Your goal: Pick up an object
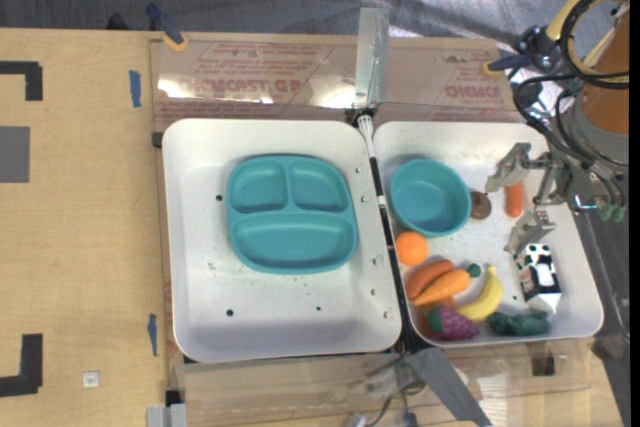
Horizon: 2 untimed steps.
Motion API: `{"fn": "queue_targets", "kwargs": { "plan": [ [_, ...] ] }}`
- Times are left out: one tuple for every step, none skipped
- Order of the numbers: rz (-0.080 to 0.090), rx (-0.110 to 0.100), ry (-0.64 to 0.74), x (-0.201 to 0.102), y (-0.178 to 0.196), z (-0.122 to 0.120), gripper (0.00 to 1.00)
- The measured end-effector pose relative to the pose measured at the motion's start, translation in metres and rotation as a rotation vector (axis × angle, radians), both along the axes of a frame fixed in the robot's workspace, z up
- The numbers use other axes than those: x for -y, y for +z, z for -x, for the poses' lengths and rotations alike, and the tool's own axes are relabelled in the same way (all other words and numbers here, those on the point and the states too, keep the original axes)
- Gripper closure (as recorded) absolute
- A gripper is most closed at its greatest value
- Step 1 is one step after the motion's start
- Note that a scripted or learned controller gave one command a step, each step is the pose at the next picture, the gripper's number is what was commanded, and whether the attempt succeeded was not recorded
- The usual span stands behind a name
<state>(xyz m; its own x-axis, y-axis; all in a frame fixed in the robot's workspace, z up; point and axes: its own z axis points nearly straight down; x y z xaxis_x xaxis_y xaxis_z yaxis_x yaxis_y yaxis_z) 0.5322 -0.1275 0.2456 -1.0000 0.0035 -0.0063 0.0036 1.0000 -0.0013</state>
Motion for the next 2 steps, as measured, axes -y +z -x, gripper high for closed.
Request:
{"fn": "queue_targets", "kwargs": {
  "plan": [
    [-0.005, -0.015, 0.082, 0.005, -0.112, 0.045, 0.0],
    [0.0, 0.005, 0.016, 0.006, -0.156, 0.045, 0.0]
  ]
}}
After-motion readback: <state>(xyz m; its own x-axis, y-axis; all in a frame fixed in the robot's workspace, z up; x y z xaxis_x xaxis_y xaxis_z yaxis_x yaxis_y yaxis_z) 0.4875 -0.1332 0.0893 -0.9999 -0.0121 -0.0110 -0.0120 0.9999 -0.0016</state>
